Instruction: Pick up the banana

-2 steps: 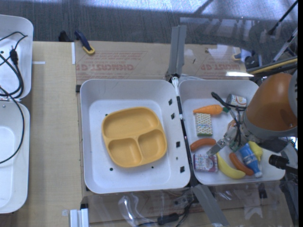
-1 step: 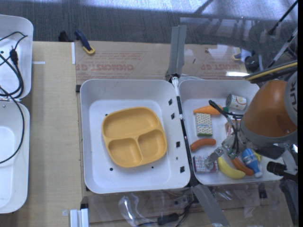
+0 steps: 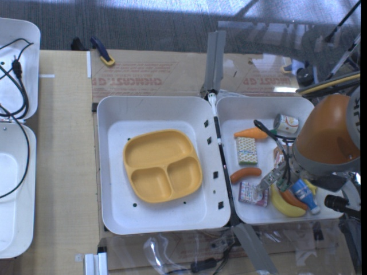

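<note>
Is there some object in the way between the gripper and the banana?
Yes. A blue bottle and an orange item lie across the banana, partly covering it. The gripper is just above its left end, beside a small pink packet.

two white bins (image 3: 109, 171), one yellow divided plate (image 3: 163, 165), one banana (image 3: 285, 205), one carrot (image 3: 251, 133), one sausage (image 3: 245, 174)

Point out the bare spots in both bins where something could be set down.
Left bin: a bare white margin surrounds the yellow tray, widest along its far side. Right bin: bare floor at the far-left corner, beyond the carrot. Crowded near the banana and claw.
</note>
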You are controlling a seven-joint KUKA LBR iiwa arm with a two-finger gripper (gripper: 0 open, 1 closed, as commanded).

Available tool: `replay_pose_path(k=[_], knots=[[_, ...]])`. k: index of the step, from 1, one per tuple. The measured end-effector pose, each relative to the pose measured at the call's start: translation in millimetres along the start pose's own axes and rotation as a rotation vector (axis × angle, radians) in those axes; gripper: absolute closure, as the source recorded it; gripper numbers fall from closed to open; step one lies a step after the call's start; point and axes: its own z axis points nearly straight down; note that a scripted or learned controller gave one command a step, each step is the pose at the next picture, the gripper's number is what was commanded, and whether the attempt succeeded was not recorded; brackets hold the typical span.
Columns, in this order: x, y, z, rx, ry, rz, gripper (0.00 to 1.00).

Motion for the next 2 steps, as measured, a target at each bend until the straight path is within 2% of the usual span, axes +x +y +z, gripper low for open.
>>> replay_pose_path(k=[1,2], knots=[[-1.7,-4.1,-60.9,0.006,0.001,-0.231,1.00],[-1.6,-4.1,-60.9,0.006,0.001,-0.231,0.00]])
